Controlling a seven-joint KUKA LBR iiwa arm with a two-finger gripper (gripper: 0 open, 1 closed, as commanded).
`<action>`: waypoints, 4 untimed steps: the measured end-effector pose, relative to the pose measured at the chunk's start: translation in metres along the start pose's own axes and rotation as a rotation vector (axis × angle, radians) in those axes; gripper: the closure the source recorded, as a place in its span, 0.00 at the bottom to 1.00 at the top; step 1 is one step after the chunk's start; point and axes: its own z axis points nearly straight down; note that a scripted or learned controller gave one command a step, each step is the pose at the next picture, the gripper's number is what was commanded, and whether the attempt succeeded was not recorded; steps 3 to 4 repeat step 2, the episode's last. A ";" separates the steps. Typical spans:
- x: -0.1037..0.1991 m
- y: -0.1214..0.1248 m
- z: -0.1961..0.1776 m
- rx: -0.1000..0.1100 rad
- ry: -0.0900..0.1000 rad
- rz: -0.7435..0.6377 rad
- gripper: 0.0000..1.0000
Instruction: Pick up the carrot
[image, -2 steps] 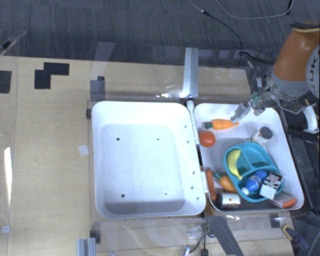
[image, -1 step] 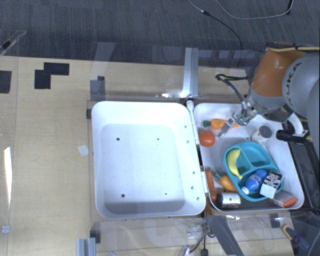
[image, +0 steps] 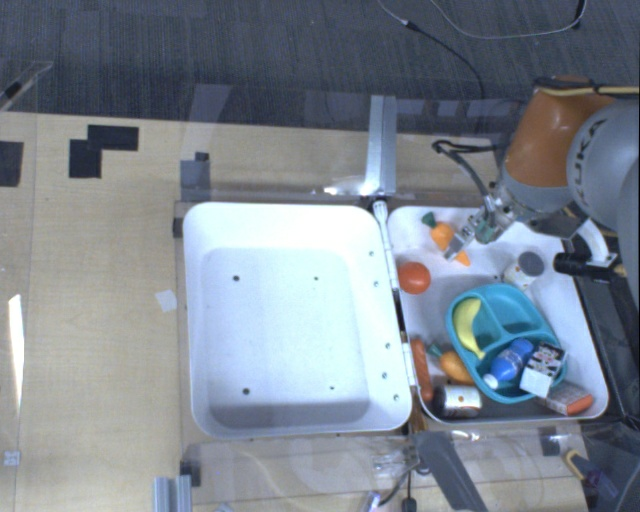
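Note:
The carrot (image: 441, 236), a small orange piece with a green top, lies in the back left part of the right bin (image: 590, 345). My gripper (image: 466, 240) hangs low over the bin just to the right of the carrot, close beside it. A small orange bit (image: 461, 258) shows right under the gripper's tip. I see nothing lifted off the bin floor.
The right bin also holds a red tomato (image: 414, 276), a blue bowl (image: 500, 325) with a yellow piece and a blue item in it, a grey disc (image: 529, 265), a reddish stick (image: 421, 368), a can (image: 461, 400) and other toys. The left bin (image: 290, 310) lies alongside.

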 end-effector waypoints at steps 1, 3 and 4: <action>0.072 0.027 -0.089 -0.001 0.005 -0.100 1.00; 0.070 0.021 -0.078 -0.001 0.004 -0.228 1.00; 0.070 0.021 -0.078 -0.001 0.004 -0.228 1.00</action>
